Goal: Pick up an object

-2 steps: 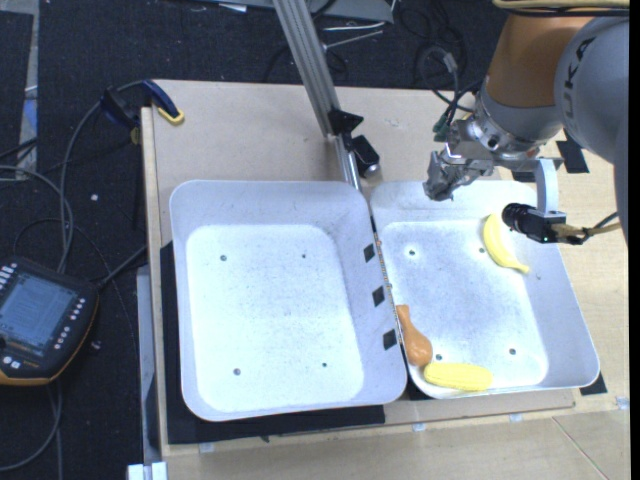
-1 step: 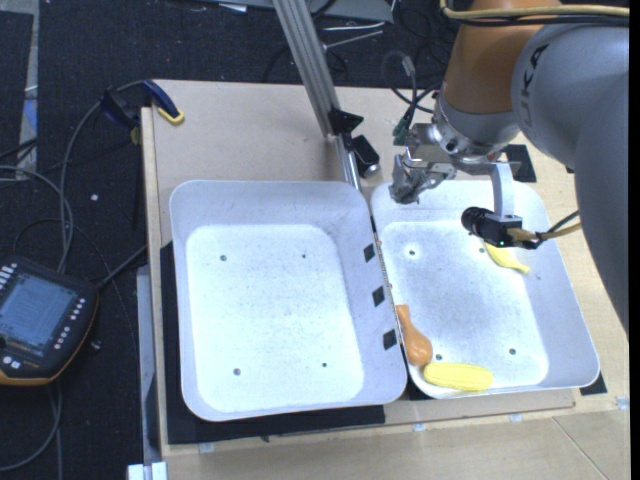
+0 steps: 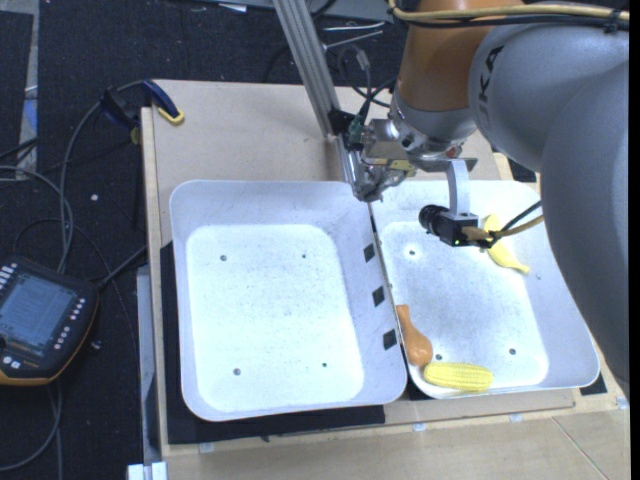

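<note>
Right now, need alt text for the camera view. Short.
A grey arm with an orange band reaches from the right, its gripper hanging at the top edge of the right white bin. That bin holds a corn cob, an orange spoon-like piece and a banana, beside the left bin.

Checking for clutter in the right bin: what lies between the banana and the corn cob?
In the camera view, bare speckled bin floor lies between the banana and the corn cob; the wooden spoon sits off to the left.

The arm [image 3: 540,78] runs off the top and right edges, covering the right bin's [image 3: 470,298] far right corner. Beside that bin's far rim, the gripper [image 3: 378,183] seems too small and cluttered to read. The banana [image 3: 505,253] lies partly behind a black fitting [image 3: 445,223].
</note>
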You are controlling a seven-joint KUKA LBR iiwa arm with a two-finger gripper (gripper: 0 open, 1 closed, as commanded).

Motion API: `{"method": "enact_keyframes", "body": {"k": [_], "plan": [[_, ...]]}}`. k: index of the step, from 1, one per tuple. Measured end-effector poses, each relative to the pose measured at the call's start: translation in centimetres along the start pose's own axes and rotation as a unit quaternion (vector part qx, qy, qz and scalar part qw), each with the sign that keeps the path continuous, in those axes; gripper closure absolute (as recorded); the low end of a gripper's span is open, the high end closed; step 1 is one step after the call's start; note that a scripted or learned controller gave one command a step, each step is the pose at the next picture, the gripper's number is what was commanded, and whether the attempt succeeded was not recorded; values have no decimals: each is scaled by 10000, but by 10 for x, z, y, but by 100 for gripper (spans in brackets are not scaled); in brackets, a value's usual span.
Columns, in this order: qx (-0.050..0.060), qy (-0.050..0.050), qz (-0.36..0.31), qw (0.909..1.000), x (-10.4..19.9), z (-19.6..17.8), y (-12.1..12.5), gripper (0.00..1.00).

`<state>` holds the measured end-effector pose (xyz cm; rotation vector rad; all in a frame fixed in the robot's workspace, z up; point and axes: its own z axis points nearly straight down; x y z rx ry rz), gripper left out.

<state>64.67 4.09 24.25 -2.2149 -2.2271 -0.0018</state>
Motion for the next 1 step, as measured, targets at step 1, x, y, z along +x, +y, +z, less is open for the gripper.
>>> {"method": "enact_keyframes", "body": {"k": [1], "plan": [[4, -1, 5, 10000, 49, -4, -6, 100]]}}
